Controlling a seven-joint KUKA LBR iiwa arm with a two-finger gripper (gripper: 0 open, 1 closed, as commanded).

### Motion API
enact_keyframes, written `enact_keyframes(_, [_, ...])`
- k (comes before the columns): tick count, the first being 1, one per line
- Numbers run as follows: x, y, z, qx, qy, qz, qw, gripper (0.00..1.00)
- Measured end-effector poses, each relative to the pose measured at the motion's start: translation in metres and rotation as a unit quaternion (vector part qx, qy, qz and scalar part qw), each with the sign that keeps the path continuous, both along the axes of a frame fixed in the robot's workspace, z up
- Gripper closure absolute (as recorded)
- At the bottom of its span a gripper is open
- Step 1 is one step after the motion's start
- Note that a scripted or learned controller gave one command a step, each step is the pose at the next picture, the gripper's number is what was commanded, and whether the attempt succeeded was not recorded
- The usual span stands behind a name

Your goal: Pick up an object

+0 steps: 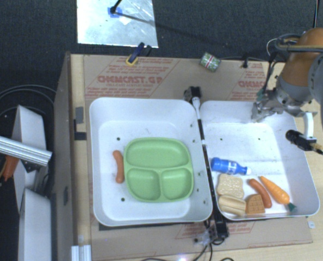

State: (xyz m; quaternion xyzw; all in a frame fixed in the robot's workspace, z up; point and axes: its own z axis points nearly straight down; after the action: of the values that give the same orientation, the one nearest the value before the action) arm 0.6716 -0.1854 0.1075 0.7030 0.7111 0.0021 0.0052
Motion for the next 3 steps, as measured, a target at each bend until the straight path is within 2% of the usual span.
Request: enact_keyframes(3, [0.003, -0.001, 0.034, -0.0024, -0.006, 0.004, 1.0, 1.0])
